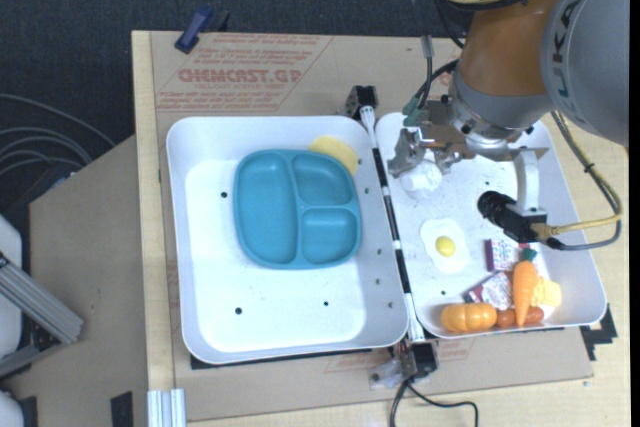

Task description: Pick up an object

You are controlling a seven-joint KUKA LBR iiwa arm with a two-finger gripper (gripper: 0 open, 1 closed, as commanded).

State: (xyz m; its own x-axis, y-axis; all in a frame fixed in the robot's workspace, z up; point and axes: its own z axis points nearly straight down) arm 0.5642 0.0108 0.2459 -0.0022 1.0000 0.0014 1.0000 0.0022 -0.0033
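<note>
From my seat at the console, the nearest candidate to the gripper (pixel 418 155) is a small white lump (pixel 424 177) lying on the floor of the right bin (pixel 572 215), in its upper left part, just under the metal fingers. I see the gripper low over that spot, at the upper middle of the frame, but the wrist above it blocks my line of sight and I cannot tell whether it is spread, closed, or has anything between its fingers.

Below the lump, toward the middle of the right bin, lies a toy fried egg (pixel 445 246), flat, yolk up. A black cylinder (pixel 507 216) on the arm's side hangs just right of it. Farther down, crowded in the lower right corner of that bin, I see an orange carrot (pixel 524 284), a yellow piece (pixel 546 292) touching it, a small wrapped packet (pixel 497 254), and a rounded orange bread-like piece (pixel 469 317) against the bottom wall.

The arm (pixel 530 25) comes in from the upper right of the frame, its orange band bulky above the wrist.

In the left bin (pixel 190 245) a blue divided plate (pixel 297 208) sits in the upper centre, with a pale yellow object (pixel 336 151) just beyond its upper right edge, against the bin's wall. Both bins rest on a wooden bench (pixel 150 115).
</note>
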